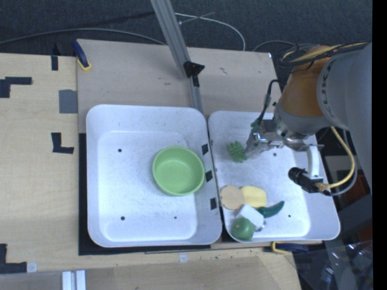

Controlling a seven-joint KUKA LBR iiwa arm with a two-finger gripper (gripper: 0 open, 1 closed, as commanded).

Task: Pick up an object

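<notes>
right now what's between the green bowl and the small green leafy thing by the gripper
In the camera view, only the two bins' adjoining rims lie between the green bowl and the small green leafy piece.

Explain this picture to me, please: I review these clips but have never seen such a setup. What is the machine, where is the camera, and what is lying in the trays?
The camera is fixed above a bench and looks down at a slant. The grey machine with the orange band is a robot arm reaching in from the right; its gripper is low over the right bin, right beside a small green leafy toy. Whether it has hold of that toy cannot be judged from here. Near the front of the same bin lie a tan round piece, a yellow piece, a white block, a green ball and a dark green pepper-like piece, bunched together. The left bin holds a green bowl, upright.
</notes>
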